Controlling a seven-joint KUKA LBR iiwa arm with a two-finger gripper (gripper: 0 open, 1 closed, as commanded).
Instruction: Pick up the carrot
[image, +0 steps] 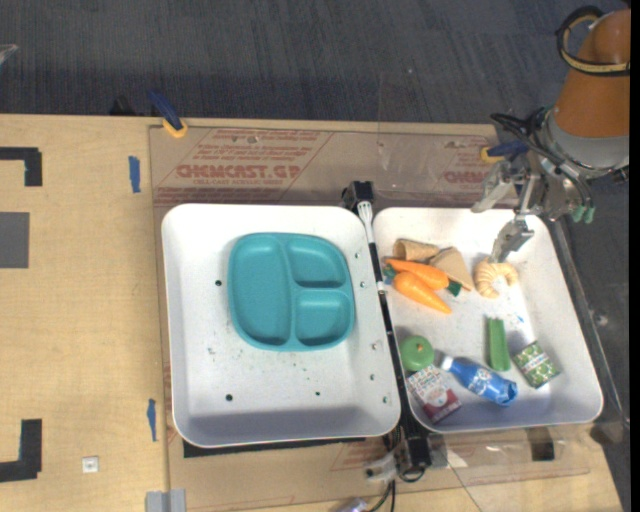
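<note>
Since the job is a pick: carrot (421, 283) lies flat in the right bin (580, 385), upper left part, not yet lifted.
Carrot's neighbours: two orange pieces side by side, a tan cone (452, 264) touching at the right, so a clean grasp looks tight.
Further out: green apple (417, 351), blue bottle (482, 381), green stick (497, 343) nearer the front.
Gripper (513, 240): above the bin's far side by a pale shell-like toy (495, 277), apart from the carrot; I cannot tell how wide it stands.
Left bin (195, 390): teal plate (292, 290), likely the drop place.
</note>
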